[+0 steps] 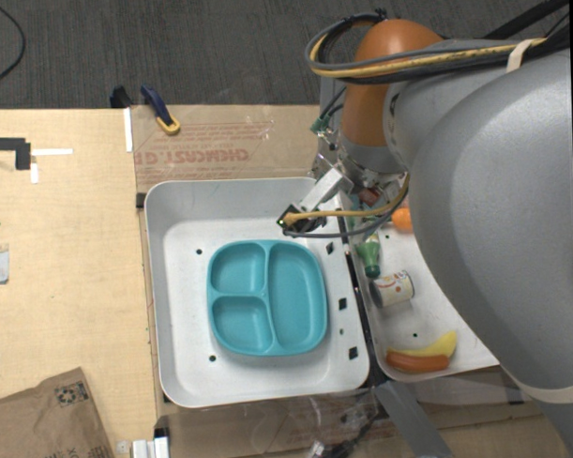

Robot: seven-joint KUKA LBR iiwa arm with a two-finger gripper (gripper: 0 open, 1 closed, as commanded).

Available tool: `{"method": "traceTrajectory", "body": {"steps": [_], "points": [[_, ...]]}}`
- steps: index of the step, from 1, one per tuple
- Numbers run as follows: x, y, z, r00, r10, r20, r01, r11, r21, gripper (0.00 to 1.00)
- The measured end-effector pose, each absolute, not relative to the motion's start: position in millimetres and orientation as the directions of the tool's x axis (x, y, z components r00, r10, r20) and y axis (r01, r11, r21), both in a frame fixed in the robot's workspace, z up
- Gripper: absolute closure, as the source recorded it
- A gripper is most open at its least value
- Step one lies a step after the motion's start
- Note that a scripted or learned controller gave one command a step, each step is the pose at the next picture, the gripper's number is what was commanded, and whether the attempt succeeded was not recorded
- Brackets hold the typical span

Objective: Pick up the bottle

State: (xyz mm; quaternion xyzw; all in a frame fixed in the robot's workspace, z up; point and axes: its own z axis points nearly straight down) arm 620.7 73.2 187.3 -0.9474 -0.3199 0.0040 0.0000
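Note:
A small green bottle lies in the right bin, close to its left wall. The gripper hangs under the grey wrist, right beside the bottle's far end, over the wall between the two bins. The wrist and a yellow cable cover much of it. I see nothing clearly held.
A teal divided plate fills the middle of the left bin. In the right bin lie a white cup, an orange ball, and a yellow banana beside a red-orange piece. The big grey arm covers that bin's right side.

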Motion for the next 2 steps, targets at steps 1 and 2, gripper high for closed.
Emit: {"method": "traceTrajectory", "body": {"steps": [1,2], "points": [[603.5,149,271,0.918,0.396,-0.006,0.396,-0.918,0.002,0.0],[543.1,227,92,0.877,0.481,-0.007,0.481,-0.877,0.0,0.0]]}}
